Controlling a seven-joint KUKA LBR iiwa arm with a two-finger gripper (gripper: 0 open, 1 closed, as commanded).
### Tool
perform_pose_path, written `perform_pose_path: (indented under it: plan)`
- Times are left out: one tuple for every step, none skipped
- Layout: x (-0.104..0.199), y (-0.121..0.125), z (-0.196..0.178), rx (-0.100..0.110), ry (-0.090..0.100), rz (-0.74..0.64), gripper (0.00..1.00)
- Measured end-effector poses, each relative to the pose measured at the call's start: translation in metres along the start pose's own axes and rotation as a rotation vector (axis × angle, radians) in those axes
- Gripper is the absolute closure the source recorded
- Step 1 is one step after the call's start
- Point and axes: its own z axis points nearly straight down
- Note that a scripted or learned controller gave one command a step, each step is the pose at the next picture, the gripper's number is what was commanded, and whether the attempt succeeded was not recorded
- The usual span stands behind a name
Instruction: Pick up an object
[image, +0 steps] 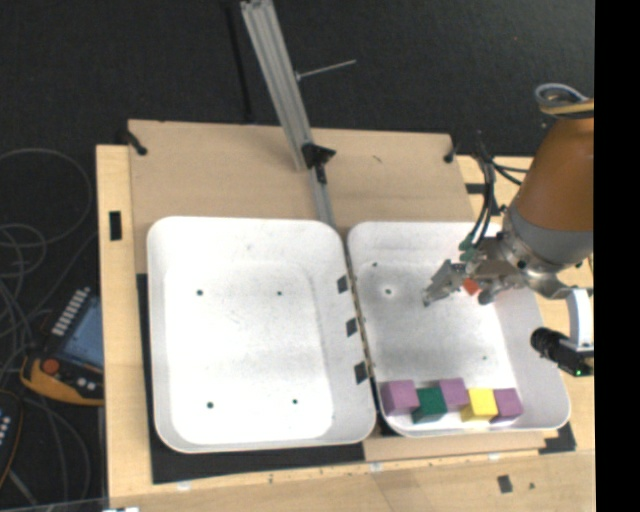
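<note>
The hand (458, 283) hangs over the middle of the right bin (400, 250). I cannot tell how wide it is open. It looks like nothing is in it. A small red bit sits near its tip, but I cannot tell what that is.

The blocks lie well apart from the hand, in a row along the near wall of the right bin. There are three purple blocks (400, 396), a green block (430, 402) and a yellow block (483, 402). They press close together, likely because the bin floor slopes down to that wall.

The left bin (160, 300) sits just beside it on the counter (220, 160).
</note>
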Motion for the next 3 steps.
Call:
perform_pose_path:
  plan:
    - [-0.001, 0.001, -0.011, -0.004, -0.002, 0.001, 1.0]
    - [0.002, 0.04, 0.089, 0.009, 0.001, -0.008, 1.0]
    - [0.059, 0.065, 0.02, -0.005, 0.002, -0.013, 1.0]
